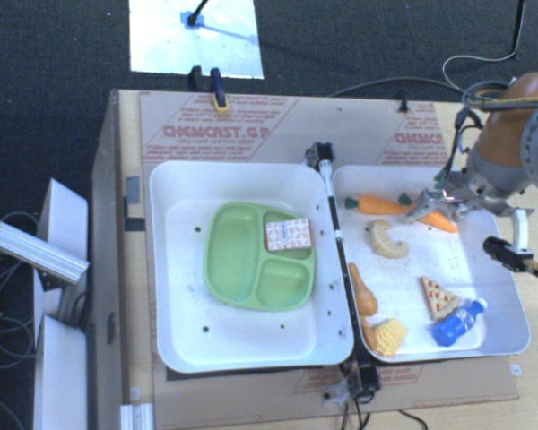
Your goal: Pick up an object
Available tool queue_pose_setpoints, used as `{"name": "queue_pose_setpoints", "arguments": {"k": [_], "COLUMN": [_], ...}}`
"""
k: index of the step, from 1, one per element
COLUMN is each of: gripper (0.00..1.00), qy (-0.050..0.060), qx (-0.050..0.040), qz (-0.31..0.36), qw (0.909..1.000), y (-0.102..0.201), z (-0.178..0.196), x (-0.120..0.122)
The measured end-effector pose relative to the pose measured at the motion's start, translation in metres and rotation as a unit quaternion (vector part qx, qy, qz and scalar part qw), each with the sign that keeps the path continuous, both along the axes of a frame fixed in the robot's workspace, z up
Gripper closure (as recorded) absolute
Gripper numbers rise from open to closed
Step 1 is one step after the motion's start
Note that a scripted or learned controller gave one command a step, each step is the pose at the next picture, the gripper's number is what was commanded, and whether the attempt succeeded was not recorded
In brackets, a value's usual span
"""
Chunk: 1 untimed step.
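The right bin [516, 322] holds several toy foods. A long carrot [381, 206] lies at its back left, and a shorter orange carrot [442, 222] lies at the back middle. My gripper [428, 206] is low over the back of this bin, right at the near end of the shorter carrot; its metal tip hides part of that carrot. A beige curved pastry [387, 240] sits just left of centre. Nearer the front are a pizza slice [438, 296], a blue bottle [457, 322], a yellow piece [388, 335] and an orange drumstick-shaped piece [363, 296].
The left bin [184, 334] holds a green compartment tray [238, 260] with a square waffle cracker [289, 235] on its back right section. The divider between the bins [338, 249] runs front to back. The arm's wrist [511, 150] hangs over the right bin's back right corner.
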<state>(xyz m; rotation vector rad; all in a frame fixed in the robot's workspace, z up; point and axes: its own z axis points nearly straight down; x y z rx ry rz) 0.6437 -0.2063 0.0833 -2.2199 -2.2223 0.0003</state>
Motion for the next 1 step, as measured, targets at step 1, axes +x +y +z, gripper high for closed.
{"name": "queue_pose_setpoints", "arguments": {"k": [1], "gripper": [1.00], "qy": [-0.002], "qx": [-0.0016], "qz": [0.001], "qw": [1.0000], "y": [-0.0009], "z": [0.0136], "x": [0.0017]}}
